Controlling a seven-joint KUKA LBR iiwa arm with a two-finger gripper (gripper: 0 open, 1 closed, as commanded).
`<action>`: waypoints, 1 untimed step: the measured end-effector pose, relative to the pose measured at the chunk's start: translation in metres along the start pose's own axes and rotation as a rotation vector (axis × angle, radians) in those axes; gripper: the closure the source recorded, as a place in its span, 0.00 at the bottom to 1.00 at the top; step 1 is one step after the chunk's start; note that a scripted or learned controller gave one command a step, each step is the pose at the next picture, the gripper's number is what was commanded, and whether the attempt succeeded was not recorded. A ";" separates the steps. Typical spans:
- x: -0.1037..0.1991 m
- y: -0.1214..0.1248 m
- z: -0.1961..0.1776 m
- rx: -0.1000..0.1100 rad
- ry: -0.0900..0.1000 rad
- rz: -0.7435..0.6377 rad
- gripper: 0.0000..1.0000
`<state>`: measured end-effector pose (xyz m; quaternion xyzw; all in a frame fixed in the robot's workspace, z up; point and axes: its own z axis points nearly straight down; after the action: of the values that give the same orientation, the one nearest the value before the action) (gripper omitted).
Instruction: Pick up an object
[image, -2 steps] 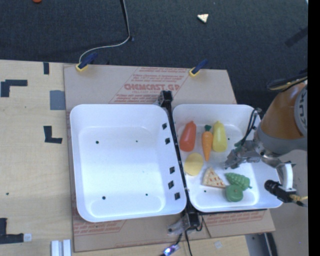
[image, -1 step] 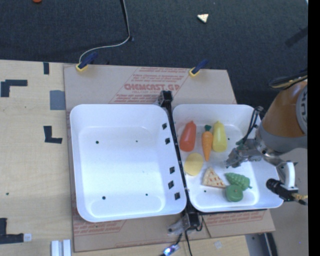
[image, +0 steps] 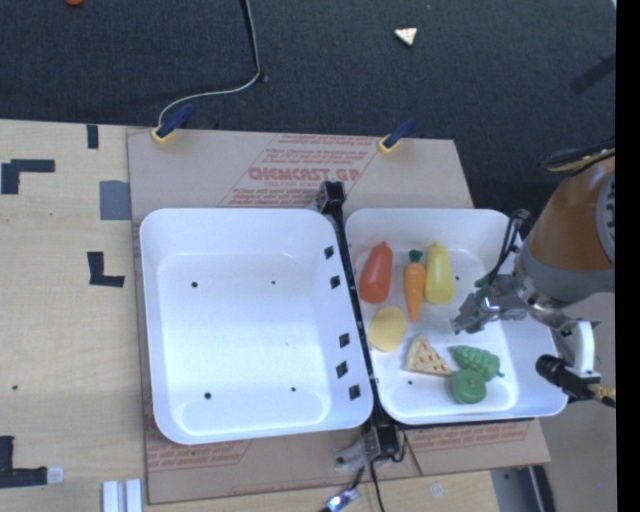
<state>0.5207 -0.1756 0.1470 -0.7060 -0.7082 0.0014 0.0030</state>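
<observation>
- Brown cardboard sheet (image: 300, 175) is lying under everything on the bench, clipped at its far edge, and it is carrying both bins.
- White left bin (image: 160, 300) is sitting beside its twin, the two meeting at a dark divider down the middle.
- White right bin (image: 500, 225) is holding all the toy food, grouped toward its left and near side.
- Grey arm (image: 575, 245) with its orange band is reaching in from the right and hanging over the right bin's right side.
- Gripper (image: 470, 320) is hovering over bare white floor just right of the food; nothing is lying between its tips, and from where I am standing I cannot tell how wide it is set.
- Red pepper (image: 376, 272) is lying against the divider, with the orange carrot (image: 414, 287) and the yellow bottle-shaped piece (image: 438, 274) just beside it in a row.
- Yellow lemon (image: 388, 328) is resting below them, near the cheese wedge (image: 428, 357).
- Green leafy piece (image: 476, 358) and green round piece (image: 467, 386) are sitting nearest the gripper, at the bin's near edge.
- Judging by all this, the pick is not yet made: every object is resting in the bin, and choosing, descending, closing and lifting are all looking like work left to do.
</observation>
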 end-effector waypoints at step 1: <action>0.000 0.000 -0.009 0.001 0.000 0.000 1.00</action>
<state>0.5206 -0.1752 0.1561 -0.7059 -0.7083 0.0017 0.0035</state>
